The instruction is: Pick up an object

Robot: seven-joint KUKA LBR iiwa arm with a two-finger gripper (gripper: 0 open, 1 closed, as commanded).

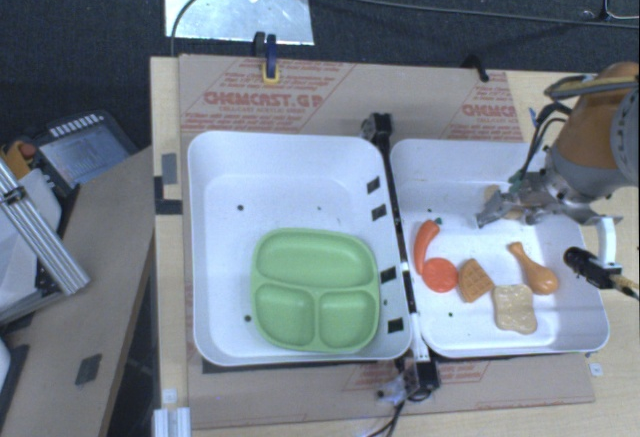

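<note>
Drumstick (533, 268): in the right bin (560, 340), just below the tool (510, 208), long side slanting down-right. Nothing seen in the tool; open or shut, cannot tell.

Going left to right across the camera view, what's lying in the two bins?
Green divided plate → carrot → tomato → cracker → slice of toast → chicken drumstick.

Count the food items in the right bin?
5 in the right bin: carrot, tomato, waffle piece, bread slice, drumstick. The arm's wrist covers the bin's far right corner; something may be hidden there.
</note>
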